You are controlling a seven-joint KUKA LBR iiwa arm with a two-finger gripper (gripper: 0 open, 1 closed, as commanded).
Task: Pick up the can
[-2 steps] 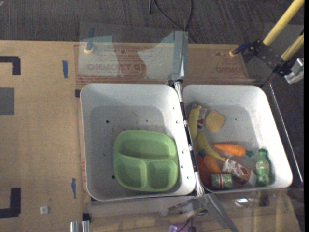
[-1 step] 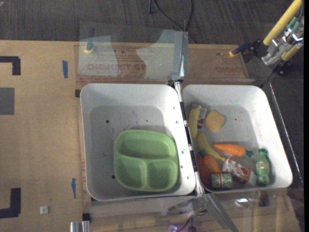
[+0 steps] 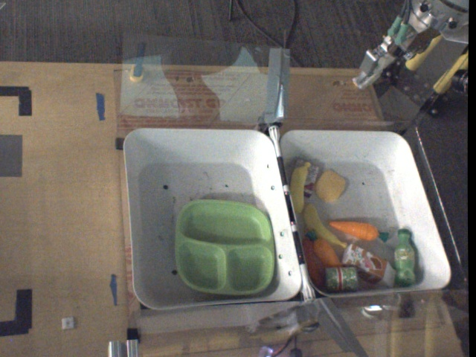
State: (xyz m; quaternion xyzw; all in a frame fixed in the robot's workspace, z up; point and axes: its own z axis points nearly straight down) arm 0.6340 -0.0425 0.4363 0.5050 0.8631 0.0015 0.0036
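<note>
My pincer (image 3: 370,69) hangs over the worktop (image 3: 59,222) just beyond the far rim of the right bin (image 3: 428,199), well apart from everything in it. I cannot tell whether it is open or closed. My wrist slants up and away toward the top right corner.

The can (image 3: 341,277) lies on its side far below my pincer, at the bin's near wall, slightly to the left. It is crowded: a small carrot (image 3: 325,253) touches it from above, a packet (image 3: 363,259) presses in just beside it on the right, and a green bottle (image 3: 404,257) stands further right. Between my pincer and the can lie a long carrot (image 3: 355,230), a banana (image 3: 318,225), a second banana (image 3: 299,187) and a yellow lump (image 3: 331,186).

Further left of my pincer, the other bin (image 3: 149,162) holds a green tray (image 3: 223,246).
</note>
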